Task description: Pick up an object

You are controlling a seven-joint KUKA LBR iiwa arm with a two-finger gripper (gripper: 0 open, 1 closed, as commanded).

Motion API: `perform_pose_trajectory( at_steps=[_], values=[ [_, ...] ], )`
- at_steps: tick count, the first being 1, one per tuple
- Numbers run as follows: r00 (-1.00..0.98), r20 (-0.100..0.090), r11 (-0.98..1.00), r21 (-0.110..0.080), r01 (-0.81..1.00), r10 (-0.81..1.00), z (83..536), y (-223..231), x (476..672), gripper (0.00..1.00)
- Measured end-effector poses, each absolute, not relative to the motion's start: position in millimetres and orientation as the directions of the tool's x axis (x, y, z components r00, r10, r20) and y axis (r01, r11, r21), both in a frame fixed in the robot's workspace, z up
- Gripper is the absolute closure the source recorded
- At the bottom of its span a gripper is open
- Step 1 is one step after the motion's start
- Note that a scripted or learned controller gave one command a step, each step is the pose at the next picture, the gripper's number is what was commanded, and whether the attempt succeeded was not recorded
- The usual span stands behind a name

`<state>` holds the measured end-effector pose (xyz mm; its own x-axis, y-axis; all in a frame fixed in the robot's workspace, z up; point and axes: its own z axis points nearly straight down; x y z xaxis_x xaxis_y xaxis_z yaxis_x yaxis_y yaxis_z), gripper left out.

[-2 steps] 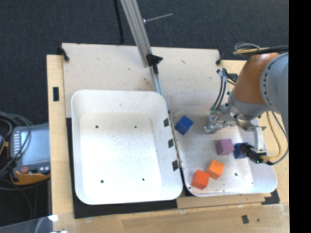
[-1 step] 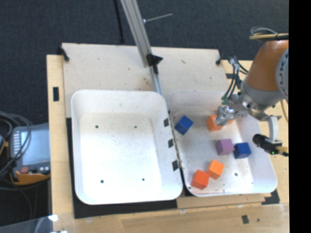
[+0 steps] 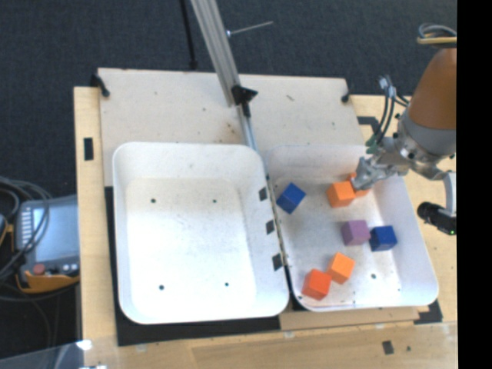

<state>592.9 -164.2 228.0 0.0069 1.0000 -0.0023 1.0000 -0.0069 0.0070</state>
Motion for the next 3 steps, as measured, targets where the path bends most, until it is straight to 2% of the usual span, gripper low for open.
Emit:
perform_pose_trajectory(
  at_steps=[1,2,3],
  values=[
    [-0.003,-0.002,0.003,0.007,1.0,1.0,271,-166,594.2,1.0],
    [-0.006,0.0,0.006,0.001,1.0,1.0,276,-115,579.4,1.0],
    [-0.006,0.0,0.006,0.0,1.0,1.0,264,-56,572.6,1.0]
  ],
)
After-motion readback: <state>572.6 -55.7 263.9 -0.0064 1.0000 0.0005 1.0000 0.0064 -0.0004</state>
